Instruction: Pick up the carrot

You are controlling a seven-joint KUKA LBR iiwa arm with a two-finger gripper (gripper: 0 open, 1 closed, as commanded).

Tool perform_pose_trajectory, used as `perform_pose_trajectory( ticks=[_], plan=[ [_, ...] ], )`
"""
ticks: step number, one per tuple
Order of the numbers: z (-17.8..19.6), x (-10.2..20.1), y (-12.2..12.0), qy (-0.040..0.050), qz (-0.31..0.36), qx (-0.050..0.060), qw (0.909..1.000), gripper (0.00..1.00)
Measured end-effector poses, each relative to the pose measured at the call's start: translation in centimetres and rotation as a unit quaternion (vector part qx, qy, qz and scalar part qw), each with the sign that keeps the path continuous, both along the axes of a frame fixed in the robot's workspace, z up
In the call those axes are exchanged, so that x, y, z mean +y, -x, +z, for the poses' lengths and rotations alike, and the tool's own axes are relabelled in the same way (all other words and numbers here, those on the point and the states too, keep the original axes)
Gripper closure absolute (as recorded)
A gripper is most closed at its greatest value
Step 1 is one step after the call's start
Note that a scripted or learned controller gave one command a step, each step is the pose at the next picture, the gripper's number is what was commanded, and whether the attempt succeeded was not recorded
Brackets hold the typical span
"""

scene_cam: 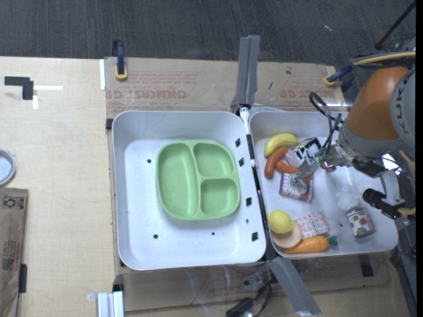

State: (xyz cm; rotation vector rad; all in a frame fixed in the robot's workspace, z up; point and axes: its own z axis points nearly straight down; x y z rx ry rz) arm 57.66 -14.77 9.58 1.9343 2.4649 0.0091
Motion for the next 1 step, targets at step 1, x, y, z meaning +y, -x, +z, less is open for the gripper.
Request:
perform_pose_trajectory(
  ticks=[1],
  plan=[
    [0.76, 0.06, -0.07, -0.0013, -0.001, 0.0, 1.0, 1.0]
  ],
)
